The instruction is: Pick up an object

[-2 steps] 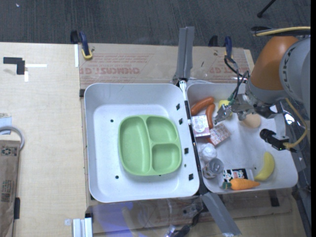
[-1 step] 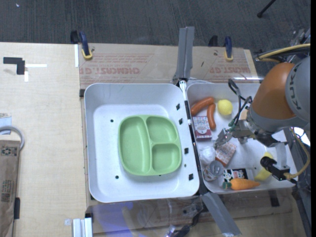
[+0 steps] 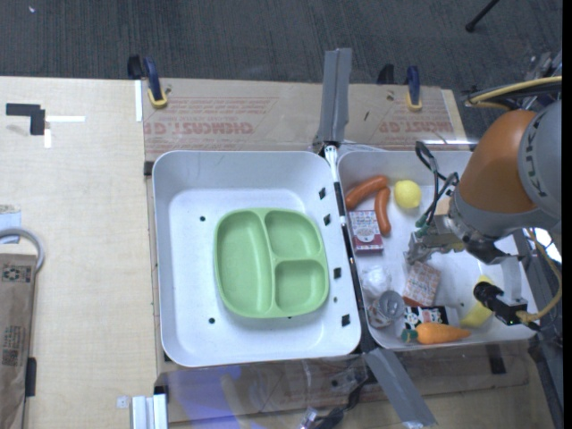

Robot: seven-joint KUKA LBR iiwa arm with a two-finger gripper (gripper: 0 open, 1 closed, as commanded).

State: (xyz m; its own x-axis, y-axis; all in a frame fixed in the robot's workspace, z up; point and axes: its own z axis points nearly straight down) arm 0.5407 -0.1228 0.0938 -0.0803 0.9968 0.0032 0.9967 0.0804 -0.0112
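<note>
Gripper (image 3: 427, 247) down mid right bin (image 3: 465, 159), over packet (image 3: 421, 284); finger state hidden, cannot tell. Carrot (image 3: 440, 333) at near edge, lemon (image 3: 407, 193) near far edge. Green tray (image 3: 270, 263) centred in left bin (image 3: 179, 266).

Dark grey carpet (image 3: 223, 21) across the top, with a fine ribbed texture. Light wooden bench top (image 3: 76, 239) below, spanning the left side. Sheet of brown cardboard (image 3: 241, 119) with reversed red lettering along the bench's rear edge, held by two blue-and-yellow clamps (image 3: 154, 86), one near each end. Black L-shaped mark (image 3: 27, 114) and white tape strips near the upper left of the bench. Brown paper bag (image 3: 16, 315) at the left edge. Thin dark pole (image 3: 505, 0) slanting across the upper right corner. Even, diffuse lighting throughout.
</note>
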